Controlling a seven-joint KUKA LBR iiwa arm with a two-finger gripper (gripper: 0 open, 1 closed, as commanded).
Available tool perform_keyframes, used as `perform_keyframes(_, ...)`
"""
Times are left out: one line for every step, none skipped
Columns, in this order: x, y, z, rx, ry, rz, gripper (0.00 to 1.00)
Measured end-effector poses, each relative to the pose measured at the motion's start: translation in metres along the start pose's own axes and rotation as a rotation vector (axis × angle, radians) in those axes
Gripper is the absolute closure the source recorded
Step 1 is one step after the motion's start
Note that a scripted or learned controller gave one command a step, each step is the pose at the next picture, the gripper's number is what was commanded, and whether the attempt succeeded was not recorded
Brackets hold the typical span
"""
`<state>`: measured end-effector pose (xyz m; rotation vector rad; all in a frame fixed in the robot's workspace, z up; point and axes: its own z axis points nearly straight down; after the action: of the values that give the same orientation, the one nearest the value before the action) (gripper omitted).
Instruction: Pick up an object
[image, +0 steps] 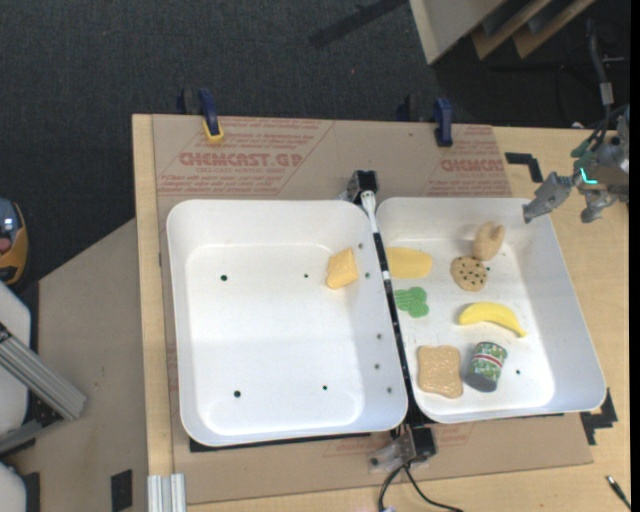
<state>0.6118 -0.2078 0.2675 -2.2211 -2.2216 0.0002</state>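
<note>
Seven small things lie in the two bins, and none of them is in the arm's grasp yet. The left bin (200, 300) has just one, a pale yellow wedge (342, 268) up near the wall it shares with its neighbour. The right bin (570, 340) carries the rest: a flat yellow piece (408, 263) by the divider, a green leafy bit (411, 301) just below it, a tan lump (488, 241) with a speckled cookie (467, 272) touching or nearly touching its lower side, a banana (492, 317) in the middle, and at the near end a slice of toast (439, 370) right beside a dark green can (486, 364).

Off at the far right corner of that bin hangs the gripper (548, 196), out past the rim and clear of everything. From where I stand it is too small and too dim to tell how its fingers are set.

So I'd call this the approach, with no object picked out and nothing touched. The tan lump and the cookie sit nearest to it. The next move calls for swinging in over the bin, settling on one item, and coming down straight. The banana looks the easiest pick to me, since it lies apart from its neighbours, while the toast and the can crowd each other.
</note>
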Motion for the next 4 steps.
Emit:
perform_keyframes(0.116, -0.002, 0.094, 0.009, 0.007, -0.011, 0.00)
perform_keyframes(0.202, -0.020, 0.029, -0.007, 0.004, -0.010, 0.00)
perform_keyframes(0.262, 0.008, 0.086, 0.002, 0.002, -0.006, 0.00)
perform_keyframes(0.286, 0.035, 0.035, -0.008, 0.001, -0.004, 0.00)
